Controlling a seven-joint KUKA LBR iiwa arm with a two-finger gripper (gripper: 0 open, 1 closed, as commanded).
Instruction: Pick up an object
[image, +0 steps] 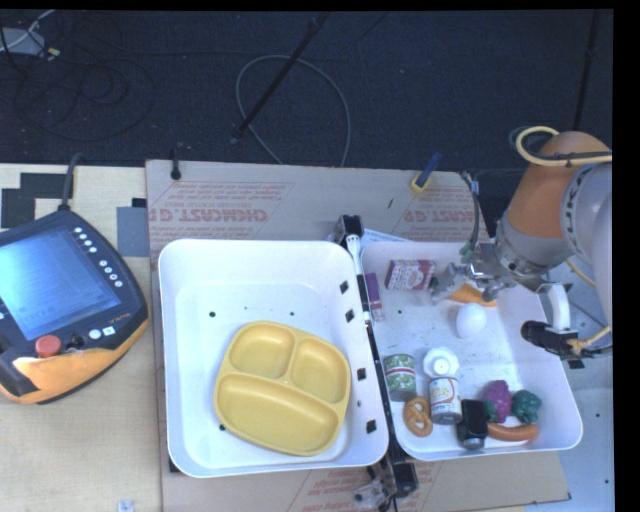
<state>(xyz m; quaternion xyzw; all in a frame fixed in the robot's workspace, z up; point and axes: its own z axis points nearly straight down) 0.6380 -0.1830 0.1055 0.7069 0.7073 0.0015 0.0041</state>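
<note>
My gripper (472, 277) hangs low over the back of the right bin (560, 400), reaching in from the right below the arm's orange band. A small orange object (468, 295) lies right under it, partly hidden. A white egg (470, 320) rests just in front of it. To the gripper's left lies a small maroon and white carton (408, 274). Nearer the front stand a green can (399, 375) and a white bottle (441, 375). Along the front edge lie a pretzel (418, 415), a black object (472, 422), purple grapes (497, 398), a green broccoli (525, 403) and an orange carrot (512, 432).
The left bin (190, 300) holds a yellow divided plate (283, 385). A purple item (372, 292) lies by the divider between the bins. A teach pendant (60, 300) sits on the bench at the far left. Cables run behind the bins.
</note>
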